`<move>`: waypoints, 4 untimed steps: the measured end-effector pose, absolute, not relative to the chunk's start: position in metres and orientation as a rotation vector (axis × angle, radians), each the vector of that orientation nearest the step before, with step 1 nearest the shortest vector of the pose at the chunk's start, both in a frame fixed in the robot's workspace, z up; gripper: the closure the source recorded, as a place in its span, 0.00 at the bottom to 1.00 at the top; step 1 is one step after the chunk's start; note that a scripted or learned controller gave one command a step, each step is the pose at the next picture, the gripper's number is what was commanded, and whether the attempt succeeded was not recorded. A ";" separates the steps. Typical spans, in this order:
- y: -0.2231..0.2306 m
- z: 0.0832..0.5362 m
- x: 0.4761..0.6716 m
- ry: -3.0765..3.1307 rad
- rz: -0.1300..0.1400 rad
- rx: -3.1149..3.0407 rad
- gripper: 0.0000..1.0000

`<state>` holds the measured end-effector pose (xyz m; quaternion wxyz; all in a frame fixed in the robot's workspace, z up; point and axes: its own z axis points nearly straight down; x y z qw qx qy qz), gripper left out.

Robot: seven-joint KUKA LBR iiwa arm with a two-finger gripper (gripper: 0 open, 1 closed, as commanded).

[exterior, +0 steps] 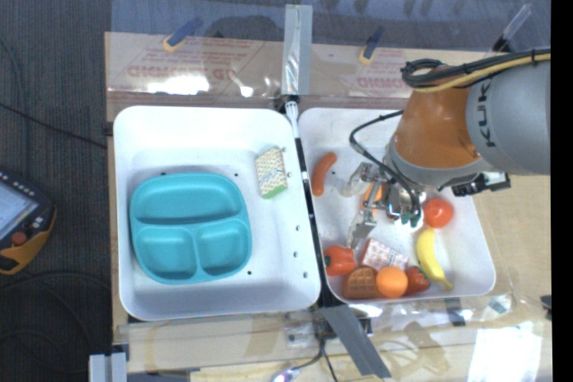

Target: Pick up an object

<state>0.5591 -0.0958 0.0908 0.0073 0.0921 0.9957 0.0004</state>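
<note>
Where the grey arm (510,121) with its orange band reaches in from the right of the frame, its tool (380,206) hangs low over the middle of the right bin (479,277); whether the tool is apart or together cannot be told from this slant, and nothing shows plainly between its tips. The objects to pick from lie mostly in that right bin: an orange-red sausage-shaped piece (321,173) sits tilted near the bin's upper left, beside the dividing wall; a red tomato (438,212) rests just right of the tool; a yellow banana (431,256) lies below the tomato, running down toward the lower right corner. Along the bin's lower edge crowd a red pepper-like piece (339,260), a brown item (362,283), an orange ball (391,282) and a small white and red packet (385,254), all close together or touching. In the left bin (161,125) a teal divided tray (190,225) fills the lower left part, and a small speckled sponge-like block (270,172) lies near the upper right, apart from the tray. Both bins sit side by side on the worktop (206,67).
</note>
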 end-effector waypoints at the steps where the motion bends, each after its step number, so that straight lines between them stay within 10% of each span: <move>1: -0.098 0.092 0.490 3.110 -0.007 0.248 0.00; 2: -0.106 0.090 0.571 3.044 0.000 0.723 0.00; 3: -0.105 0.102 0.573 3.039 -0.003 0.718 1.00; 4: -0.052 0.184 0.585 2.988 -0.002 0.965 1.00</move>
